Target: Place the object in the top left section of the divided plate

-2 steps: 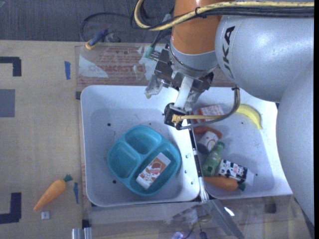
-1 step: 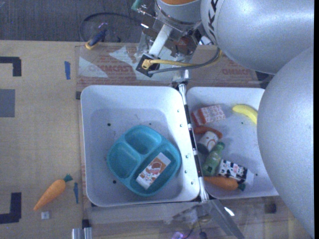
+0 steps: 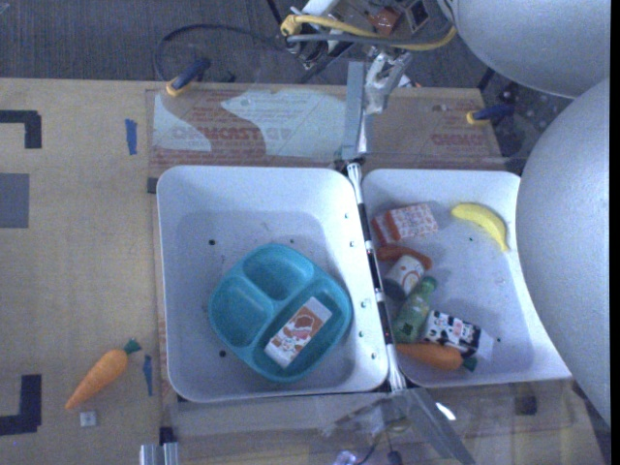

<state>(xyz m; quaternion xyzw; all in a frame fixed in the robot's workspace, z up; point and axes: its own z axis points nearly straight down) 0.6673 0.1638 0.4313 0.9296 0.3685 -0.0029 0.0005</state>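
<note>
Arm cropped at right edge

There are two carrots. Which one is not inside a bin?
The carrot with the green top, lying on the wooden bench left of the left bin. The other carrot lies inside the right bin, beside the cow-patterned carton.

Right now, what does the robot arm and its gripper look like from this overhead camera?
The arm is made of big, smooth, rounded pale grey shells along the right side. At the top, the wrist end carries exposed hardware: a yellow cable looping across it, a white bracket, small dark and orange parts. The gripper is a slim grey metal piece, blurred in this view.
</note>
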